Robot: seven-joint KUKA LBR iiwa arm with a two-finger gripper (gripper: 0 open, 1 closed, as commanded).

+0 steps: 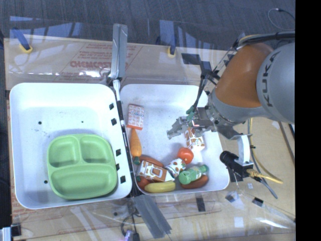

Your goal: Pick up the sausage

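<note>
In the right bin [150,92], over its middle and toward the right wall, the gripper [184,127] hangs from the grey arm with the orange band [241,79]; whether it is spread or pressed together cannot be told, since its metal parts blur together against the white floor. Nothing can be seen caught in it. Just near of it and touching or almost touching its tip lies a small white and orange carton [195,142], with a toy tomato [185,155] below that.

The sausage [198,183], judged to be the reddish brown curved piece along the near wall of the bin, lies partly under a green toy vegetable [190,174]. To its left sit a yellow banana [159,187], a printed orange box [153,172] and a carrot [136,143]; a pink and white packet [135,116] lies farther off by the left wall. The left bin [30,99] carries a green divided plate [80,165].

To do this step well, the gripper would need to travel nearward, past the carton and tomato, and come down on the sausage's exposed right end, aligned across its narrow width. The crowding is the risk: the green piece on top and the bin wall beside it leave little room, so a shallow, centred descent seems wisest.
</note>
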